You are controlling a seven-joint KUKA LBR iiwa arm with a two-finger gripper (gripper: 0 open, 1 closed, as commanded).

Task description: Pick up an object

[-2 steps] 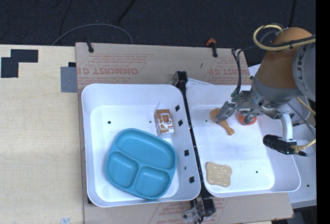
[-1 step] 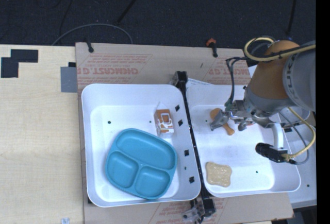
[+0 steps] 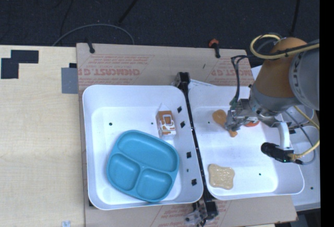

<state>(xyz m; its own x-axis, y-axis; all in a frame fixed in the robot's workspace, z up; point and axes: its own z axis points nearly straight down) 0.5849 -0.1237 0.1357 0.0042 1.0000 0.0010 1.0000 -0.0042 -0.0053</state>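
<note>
Now we count two bins: one tray (image 3: 142, 166) and one box (image 3: 166, 123) left; two tan pieces right. Arm enters from three o'clock; pincer (image 3: 233, 126) state unclear.

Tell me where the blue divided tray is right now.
The blue divided tray lies in the left bin, toward its near edge, just below the small orange and white box.

The flat brown cardboard sheet (image 3: 156, 64) under the bins bears red print, upside down, reading roughly "CHEMCAST G.P."; a second print is partly hidden.
</note>
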